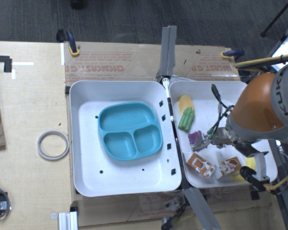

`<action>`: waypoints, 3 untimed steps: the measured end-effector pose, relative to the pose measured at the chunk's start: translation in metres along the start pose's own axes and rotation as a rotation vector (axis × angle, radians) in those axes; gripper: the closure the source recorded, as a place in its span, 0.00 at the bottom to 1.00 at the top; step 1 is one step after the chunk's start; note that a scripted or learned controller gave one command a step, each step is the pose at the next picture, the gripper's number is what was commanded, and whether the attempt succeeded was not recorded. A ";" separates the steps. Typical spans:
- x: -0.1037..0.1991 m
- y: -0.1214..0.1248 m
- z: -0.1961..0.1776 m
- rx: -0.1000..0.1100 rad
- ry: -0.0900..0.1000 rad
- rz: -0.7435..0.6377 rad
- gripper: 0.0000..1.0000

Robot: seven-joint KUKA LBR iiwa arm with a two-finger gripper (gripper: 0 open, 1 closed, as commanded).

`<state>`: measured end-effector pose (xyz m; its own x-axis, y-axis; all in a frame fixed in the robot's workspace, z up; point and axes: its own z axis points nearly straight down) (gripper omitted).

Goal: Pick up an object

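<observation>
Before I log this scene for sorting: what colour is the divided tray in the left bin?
Light blue, turquoise-like; the divided tray shows in the camera view.
</observation>
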<state>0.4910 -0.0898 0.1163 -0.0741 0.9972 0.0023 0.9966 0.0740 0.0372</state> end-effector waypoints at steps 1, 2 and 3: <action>-0.004 0.046 -0.073 0.038 0.004 -0.365 0.00; -0.004 0.046 -0.073 0.038 0.004 -0.366 0.00; -0.109 0.098 -0.016 0.037 0.004 -0.414 0.00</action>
<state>0.5962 -0.1911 0.1352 -0.4690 0.8832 -0.0016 0.8832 0.4690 -0.0007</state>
